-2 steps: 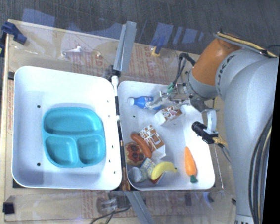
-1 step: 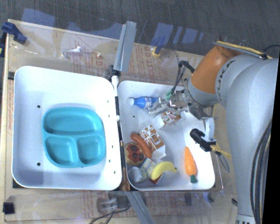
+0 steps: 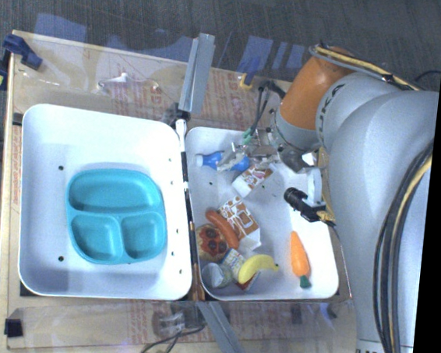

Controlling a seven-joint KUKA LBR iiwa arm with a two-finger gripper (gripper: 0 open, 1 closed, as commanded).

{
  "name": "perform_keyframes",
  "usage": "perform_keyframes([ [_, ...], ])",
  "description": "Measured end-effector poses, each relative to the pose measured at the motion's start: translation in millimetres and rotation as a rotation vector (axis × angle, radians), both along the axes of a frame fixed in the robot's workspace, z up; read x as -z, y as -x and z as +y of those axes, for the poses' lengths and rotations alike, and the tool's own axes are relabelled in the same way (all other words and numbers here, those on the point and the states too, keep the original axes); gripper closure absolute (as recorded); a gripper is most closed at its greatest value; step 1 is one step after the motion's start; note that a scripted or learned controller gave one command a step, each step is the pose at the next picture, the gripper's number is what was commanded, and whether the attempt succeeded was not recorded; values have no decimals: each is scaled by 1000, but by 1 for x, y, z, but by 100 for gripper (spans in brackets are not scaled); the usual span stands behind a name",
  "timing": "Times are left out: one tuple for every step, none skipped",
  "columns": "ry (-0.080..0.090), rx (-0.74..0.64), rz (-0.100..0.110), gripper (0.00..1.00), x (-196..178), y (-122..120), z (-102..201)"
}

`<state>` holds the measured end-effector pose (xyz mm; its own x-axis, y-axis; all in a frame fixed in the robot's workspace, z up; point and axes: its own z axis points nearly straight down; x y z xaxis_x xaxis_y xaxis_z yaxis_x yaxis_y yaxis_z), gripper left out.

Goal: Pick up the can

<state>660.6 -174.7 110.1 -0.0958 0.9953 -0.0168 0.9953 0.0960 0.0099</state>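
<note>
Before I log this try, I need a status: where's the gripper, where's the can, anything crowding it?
Gripper low at right bin's far end. Can at near edge, on its side, untouched. Banana and pizza crowd it.

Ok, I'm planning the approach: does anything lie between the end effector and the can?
The end effector hovers at the right bin's far end; the can lies at its near edge. Between them: a white bottle, a carton and a hot dog. A banana lies beside it.
</note>
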Motion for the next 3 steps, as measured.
perform_keyframes([
  [-6,-92,-22,0,0,23,-31],
  [3,-95,-30,100,-14,20,-33],
  [2,-95,-28,0,-13,21,-33],
])
